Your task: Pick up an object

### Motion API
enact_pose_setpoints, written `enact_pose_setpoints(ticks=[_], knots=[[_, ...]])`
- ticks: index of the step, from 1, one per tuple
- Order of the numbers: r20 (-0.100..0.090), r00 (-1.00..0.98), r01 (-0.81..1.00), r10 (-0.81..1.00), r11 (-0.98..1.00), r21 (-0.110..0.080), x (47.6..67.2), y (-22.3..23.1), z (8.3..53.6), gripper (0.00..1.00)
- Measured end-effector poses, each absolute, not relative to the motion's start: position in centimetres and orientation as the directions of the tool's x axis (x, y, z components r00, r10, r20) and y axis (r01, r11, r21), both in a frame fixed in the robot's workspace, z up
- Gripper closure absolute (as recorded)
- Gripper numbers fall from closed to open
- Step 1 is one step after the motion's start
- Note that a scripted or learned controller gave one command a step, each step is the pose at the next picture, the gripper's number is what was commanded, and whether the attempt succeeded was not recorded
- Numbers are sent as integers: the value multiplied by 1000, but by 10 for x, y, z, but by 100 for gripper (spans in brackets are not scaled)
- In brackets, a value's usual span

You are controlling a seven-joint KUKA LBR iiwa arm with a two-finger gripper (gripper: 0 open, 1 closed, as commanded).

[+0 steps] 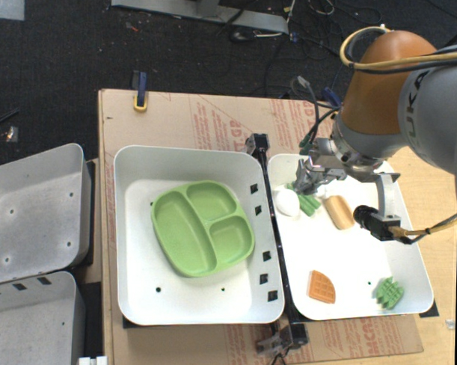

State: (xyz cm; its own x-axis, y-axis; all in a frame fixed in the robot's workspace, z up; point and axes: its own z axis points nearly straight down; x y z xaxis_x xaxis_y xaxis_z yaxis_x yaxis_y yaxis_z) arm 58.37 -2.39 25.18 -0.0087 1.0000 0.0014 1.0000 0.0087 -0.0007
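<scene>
Over the right bin [408, 278], tool [309, 182] above green piece [310, 204], grip state unclear, "KUKA" lettering partly visible on arm [433, 95]

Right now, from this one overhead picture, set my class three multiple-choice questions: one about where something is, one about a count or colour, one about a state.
1. Where does the green divided plate lie?
A. In the left bin
B. In the right bin
C. On the cardboard

2. How many compartments does that plate have?
A. Two
B. Three
C. Five

3. How does the gripper stand?
A. Raised high over the left bin
B. Parked off the bench
C. Low at the back of the right bin, above the white egg-shaped piece and a green item

Answers:
1 A, the plate rests on the left bin's floor.
2 B, one long section and two smaller ones show.
3 C, the wrist ends there, with the tan roll, waffle piece and green block lying apart from it.
</scene>
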Motion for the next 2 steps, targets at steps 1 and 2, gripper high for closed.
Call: enact_pose_setpoints(ticks=[1, 2], knots=[[1, -8, 1000, 1000, 8, 0, 594, 25, 255, 100], [1, -8, 1000, 1000, 8, 0, 610, 75, 254, 100]])
